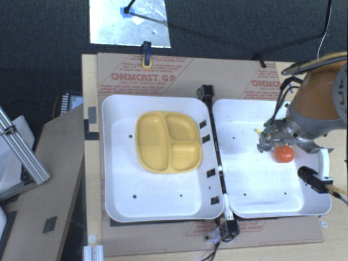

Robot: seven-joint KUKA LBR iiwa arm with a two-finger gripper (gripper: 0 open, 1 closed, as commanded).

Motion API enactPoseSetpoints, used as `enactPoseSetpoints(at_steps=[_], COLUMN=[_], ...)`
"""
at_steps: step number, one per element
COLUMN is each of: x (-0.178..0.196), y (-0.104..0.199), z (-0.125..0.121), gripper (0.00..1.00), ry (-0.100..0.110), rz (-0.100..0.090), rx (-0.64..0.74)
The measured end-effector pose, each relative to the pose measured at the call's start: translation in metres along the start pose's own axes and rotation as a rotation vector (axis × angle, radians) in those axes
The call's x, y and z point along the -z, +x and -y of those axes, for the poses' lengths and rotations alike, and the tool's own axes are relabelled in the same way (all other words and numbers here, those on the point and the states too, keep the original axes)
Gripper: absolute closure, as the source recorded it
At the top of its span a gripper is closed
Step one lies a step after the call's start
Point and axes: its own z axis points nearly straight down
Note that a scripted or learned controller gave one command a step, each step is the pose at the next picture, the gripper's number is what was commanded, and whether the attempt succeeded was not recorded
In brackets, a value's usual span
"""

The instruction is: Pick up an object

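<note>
A small red-orange ball (284, 154) lies in the right white bin (255, 200), near its right side. My gripper (269, 140) hangs just above and to the left of the ball, close to it or touching it. The arm's grey wrist and orange band cover the gripper from above. A yellow divided plate (167, 142) with three compartments rests in the left white bin (136, 200).
A black divider strip (213, 145) runs between the two bins. The bins sit on a cardboard sheet (163, 75) over the bench. A metal plate (129, 15) lies on the dark floor at the back.
</note>
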Motion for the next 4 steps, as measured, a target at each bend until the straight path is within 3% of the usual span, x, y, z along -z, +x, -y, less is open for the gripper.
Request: enactPoseSetpoints(at_steps=[2,4], x=[0.110,0.089], y=[0.010,0.105], z=[-0.002,0.013], gripper=[1.00,1.00], ry=[-0.001,0.005], rz=[0.001,-0.003], rx=[0.001,0.004])
